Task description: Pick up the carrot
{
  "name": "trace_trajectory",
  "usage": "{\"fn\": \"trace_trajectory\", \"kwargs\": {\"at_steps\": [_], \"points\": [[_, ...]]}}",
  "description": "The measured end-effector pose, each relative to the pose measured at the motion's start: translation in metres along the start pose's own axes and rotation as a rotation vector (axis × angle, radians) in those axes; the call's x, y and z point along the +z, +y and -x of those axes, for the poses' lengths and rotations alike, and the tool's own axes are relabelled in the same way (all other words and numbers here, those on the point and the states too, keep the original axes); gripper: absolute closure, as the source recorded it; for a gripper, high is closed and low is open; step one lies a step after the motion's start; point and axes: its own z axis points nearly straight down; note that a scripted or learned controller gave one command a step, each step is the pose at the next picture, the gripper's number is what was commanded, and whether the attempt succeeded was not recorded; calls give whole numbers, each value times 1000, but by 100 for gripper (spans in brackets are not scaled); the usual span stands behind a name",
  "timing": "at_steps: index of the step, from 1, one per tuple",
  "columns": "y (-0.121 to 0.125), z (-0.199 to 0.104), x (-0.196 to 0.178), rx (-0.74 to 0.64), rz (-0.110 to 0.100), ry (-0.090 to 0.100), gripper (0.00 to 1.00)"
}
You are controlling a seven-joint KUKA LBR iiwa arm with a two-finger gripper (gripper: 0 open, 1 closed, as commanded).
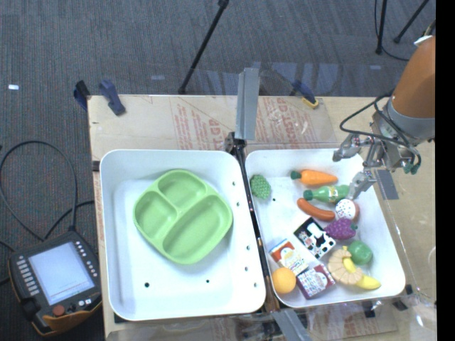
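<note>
The carrot [318, 177], orange with a green top, lies on its side near the far edge of the right bin [395, 244]. My gripper [354, 167] hangs over the bin's far right corner, just to the right of the carrot and above it. Its two fingers [346, 148] are spread open with nothing between them. A small green bottle [329, 192] lies directly in front of the carrot, below the gripper.
The right bin also holds a sausage [315, 209], a red-and-white ball [346, 209], purple grapes [341, 228], a cow-patterned carton [315, 236], an orange [284, 280], a banana [361, 280] and a green bumpy fruit [261, 186]. A green divided plate [183, 215] sits in the left bin [117, 275].
</note>
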Motion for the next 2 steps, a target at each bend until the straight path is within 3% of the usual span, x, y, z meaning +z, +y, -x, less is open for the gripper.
{"fn": "trace_trajectory", "kwargs": {"at_steps": [1, 2], "points": [[12, 5, 91, 45, -2, -4, 0], [66, -7, 109, -64, -1, 7, 0]]}}
